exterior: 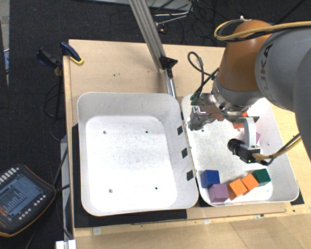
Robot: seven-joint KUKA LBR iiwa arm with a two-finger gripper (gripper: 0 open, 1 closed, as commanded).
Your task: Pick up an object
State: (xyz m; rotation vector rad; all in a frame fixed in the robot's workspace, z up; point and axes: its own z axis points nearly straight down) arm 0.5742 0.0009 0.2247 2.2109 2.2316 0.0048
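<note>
My gripper [197,119] hangs low over the far left part of the right bin [280,139], close to the wall it shares with the left bin. At this bin's near edge lies a row of blocks: a blue block [210,178], a purple block [218,192], an orange block [238,187] with another orange one [249,182] touching it, and a green block [262,177]. A small red piece [239,126] and a pale purple piece [257,138] peek out from under the wrist, mostly hidden. Nothing shows in the gripper's grasp.
The left bin [88,139] stands beside the right one, with its rim right next to the gripper. A slanted metal pole [150,35] rises behind the bins. A blue and yellow clamp [70,53] sits at the bench's far left corner.
</note>
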